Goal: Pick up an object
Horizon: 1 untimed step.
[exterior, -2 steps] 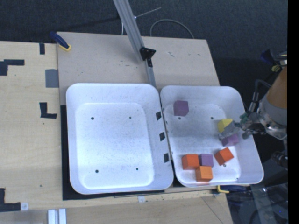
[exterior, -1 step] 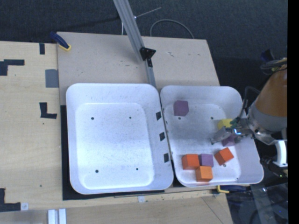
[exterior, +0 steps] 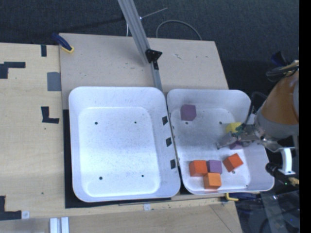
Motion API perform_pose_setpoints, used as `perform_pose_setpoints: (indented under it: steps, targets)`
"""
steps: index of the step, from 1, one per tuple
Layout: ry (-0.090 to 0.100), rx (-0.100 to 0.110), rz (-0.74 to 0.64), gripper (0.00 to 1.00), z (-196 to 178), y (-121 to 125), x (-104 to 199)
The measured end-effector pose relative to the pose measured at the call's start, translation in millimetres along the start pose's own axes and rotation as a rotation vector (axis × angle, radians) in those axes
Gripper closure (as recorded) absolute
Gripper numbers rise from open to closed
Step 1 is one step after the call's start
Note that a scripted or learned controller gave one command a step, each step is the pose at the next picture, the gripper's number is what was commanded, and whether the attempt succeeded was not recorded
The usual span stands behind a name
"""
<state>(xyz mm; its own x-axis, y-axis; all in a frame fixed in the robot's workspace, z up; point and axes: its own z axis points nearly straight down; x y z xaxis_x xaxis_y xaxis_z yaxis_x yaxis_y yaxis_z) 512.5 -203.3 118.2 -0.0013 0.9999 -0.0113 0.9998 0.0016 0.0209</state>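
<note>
Fingers [exterior: 228, 142] hang in the right bin [exterior: 204, 97], beside a yellow object [exterior: 233, 126].

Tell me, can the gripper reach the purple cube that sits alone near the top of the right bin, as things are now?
Probably yes. The purple cube stands alone on the floor of the right bin, with nothing touching it. The gripper is already low in that bin, and bare floor lies between them.

Tan bench [exterior: 121, 62] bears two white bins [exterior: 119, 149].
</note>
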Motion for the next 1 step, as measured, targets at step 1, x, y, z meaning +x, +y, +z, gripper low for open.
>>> perform_pose_setpoints:
  steps: [1]
  targets:
    - [0.001, 0.002, 0.000, 1.00, -8.2, -0.1, 0.3]
